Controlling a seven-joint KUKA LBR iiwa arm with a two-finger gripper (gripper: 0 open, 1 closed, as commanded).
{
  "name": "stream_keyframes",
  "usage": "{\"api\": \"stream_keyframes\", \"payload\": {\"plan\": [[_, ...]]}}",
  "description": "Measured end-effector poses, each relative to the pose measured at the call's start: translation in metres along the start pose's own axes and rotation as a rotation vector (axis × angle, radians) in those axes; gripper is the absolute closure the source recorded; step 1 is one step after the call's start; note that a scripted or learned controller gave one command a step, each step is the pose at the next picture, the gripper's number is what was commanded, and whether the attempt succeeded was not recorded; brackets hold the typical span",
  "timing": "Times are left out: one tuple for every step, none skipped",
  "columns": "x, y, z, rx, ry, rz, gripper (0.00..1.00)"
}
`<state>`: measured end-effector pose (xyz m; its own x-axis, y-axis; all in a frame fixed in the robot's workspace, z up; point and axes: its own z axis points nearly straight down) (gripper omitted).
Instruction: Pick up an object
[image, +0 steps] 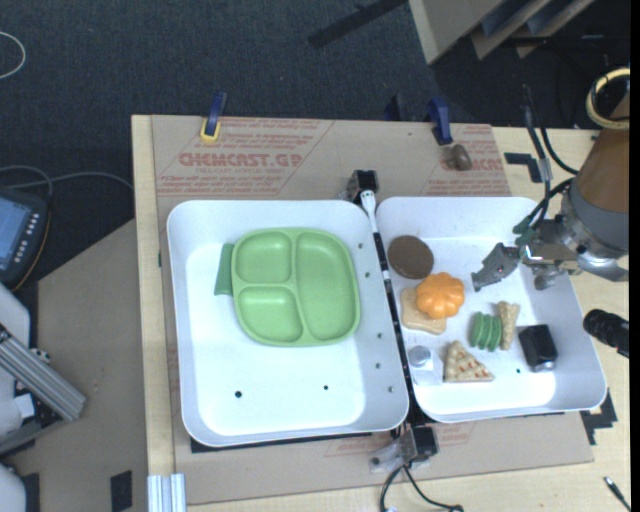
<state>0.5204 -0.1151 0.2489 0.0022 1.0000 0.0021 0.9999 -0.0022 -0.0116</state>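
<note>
Camera view showed small toy foods clustered in the right white bin (440, 215), an orange plastic pumpkin (440, 294) central among them. Jaws (495, 266) were seen spread, nothing pinched, just beside it. Approach was judged underway; descent and closing would be needed.

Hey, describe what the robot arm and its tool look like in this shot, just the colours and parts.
The grey metal arm carries an orange band above the wrist. Black cables run along it toward the wrist. The tool is small, dark grey metal, with angular fingers on a silvery mounting block.
</note>
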Motion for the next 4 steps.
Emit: {"api": "stream_keyframes", "payload": {"plan": [[0.0,0.002,-0.006,-0.011,-0.002,-0.003,0.0],[0.002,0.0,0.037,-0.005,0.0,-0.002,0.0],[0.005,0.0,0.081,-0.004,0.0,-0.002,0.0],[0.014,-0.006,0.139,-0.003,0.001,-0.002,0.0]]}}
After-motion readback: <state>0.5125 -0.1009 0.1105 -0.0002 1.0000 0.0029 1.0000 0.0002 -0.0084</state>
